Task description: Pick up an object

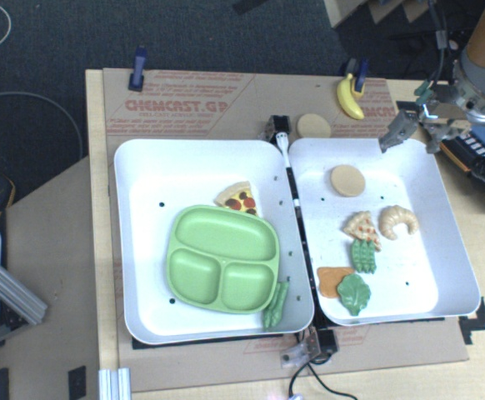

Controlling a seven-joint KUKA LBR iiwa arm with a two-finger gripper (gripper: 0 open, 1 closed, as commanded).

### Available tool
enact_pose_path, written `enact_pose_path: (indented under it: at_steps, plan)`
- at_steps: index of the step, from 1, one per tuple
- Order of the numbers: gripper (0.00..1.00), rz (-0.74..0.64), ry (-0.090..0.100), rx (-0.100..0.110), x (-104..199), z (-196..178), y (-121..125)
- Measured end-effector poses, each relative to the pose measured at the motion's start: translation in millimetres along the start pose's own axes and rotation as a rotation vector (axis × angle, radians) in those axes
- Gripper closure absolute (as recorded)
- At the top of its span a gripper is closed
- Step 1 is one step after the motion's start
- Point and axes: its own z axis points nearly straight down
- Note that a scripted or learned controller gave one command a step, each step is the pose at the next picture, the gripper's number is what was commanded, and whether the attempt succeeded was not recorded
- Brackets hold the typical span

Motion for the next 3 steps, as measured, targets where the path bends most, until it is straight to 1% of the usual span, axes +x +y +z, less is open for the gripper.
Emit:
enact_pose_path:
  at_steps: [1,2,3]
  plan:
    - [0.00,0.000,0.004,0.013,30,96,-50]
    - [0.00,0.001,-0.002,-0.002,37,195,-85]
    - [1.00,0.005,-0.009,-0.018,34,177,-80]
